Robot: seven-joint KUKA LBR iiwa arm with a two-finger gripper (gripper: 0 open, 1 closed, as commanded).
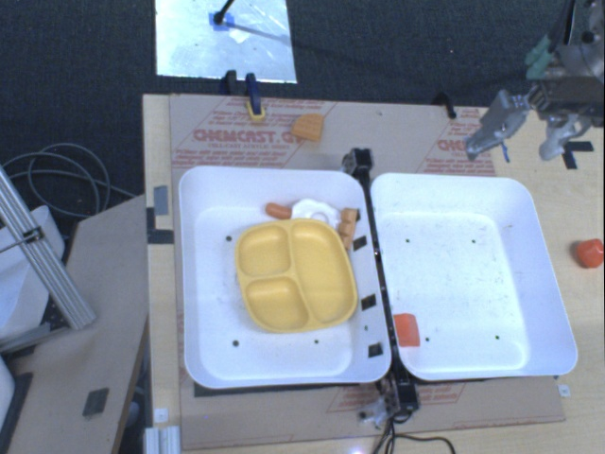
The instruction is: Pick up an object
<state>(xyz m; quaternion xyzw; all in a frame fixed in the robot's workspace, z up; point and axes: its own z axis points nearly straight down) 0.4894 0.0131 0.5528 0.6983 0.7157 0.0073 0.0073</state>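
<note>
Where the arm enters at the upper right, the gripper (pixel 526 140) hangs over the bench's far right corner, beyond the far rim of the right bin (pixel 544 253). Its two fingers (pixel 484 140) stand spread apart with nothing between them.

The right bin lies just below the gripper. One orange-red block (pixel 406 329) rests in it, at the near left corner against the left wall.

A second orange-red block (pixel 588 253) sits on the bench outside the right bin, just beside its right rim.

The left bin (pixel 203 282) adjoins the right bin along a black centre divider. It carries:
- a yellow sectioned plate (pixel 295 274), three compartments, lying flat near the bin's centre;
- a white cup-like item (pixel 315 212) touching the plate's far edge;
- a small orange sausage-shaped piece (pixel 278 210) just left of the white item;
- a tan piece (pixel 348 223) near the bin's right wall, just beside the plate's far right edge.

A tan wedge (pixel 307 127) lies on the bench beyond the left bin's far rim. A yellow-and-blue clamp (pixel 253 97) grips the bench's far edge, left of the wedge.
</note>
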